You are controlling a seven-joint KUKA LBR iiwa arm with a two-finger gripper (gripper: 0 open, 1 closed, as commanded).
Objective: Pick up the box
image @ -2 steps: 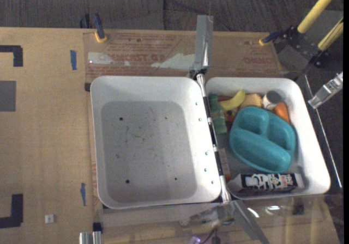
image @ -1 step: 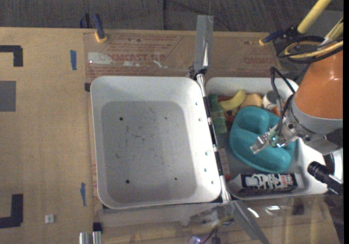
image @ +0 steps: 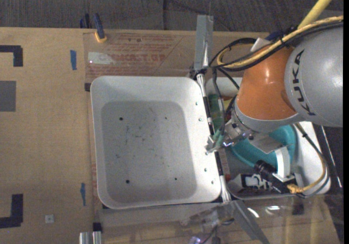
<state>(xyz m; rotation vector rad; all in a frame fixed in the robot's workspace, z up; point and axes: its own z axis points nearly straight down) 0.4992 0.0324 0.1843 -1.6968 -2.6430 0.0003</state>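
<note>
Camera view: arm point(image: 305, 68) low over right bin point(image: 319, 164).
Likely reaching for the box; jaw state cannot be told, wrist blocks sight.

The arm point(image: 305, 74) has a smooth, semi-glossy grey shell and a glossy orange band point(image: 264, 96) that looks like painted metal or plastic. Left of the wrist, the white bin point(image: 109, 96) is matt plastic, its floor scuffed and speckled. The bench point(image: 43, 145) beyond it is dull, raw-looking wood board with blue tape bits.
</note>
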